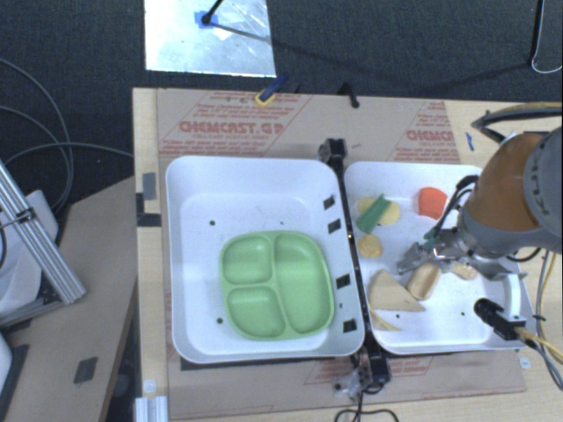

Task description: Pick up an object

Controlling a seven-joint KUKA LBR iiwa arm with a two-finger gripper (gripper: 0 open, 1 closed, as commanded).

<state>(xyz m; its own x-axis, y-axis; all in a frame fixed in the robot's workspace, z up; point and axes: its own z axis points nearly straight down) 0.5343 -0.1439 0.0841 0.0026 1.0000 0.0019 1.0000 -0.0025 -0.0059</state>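
Observation:
My gripper hangs low over the middle of the right bin, directly above a tan bread-like piece. Whether it touches that piece is hidden by the wrist. A pale tan wedge lies just left of it. Further back lie a green piece across a yellow one, and an orange object. A small yellow round piece sits near the bin's left wall.
The left bin holds a green divided plate. The arm's grey body with its orange band covers the right bin's right side. A black clamp sits between the bins at the back.

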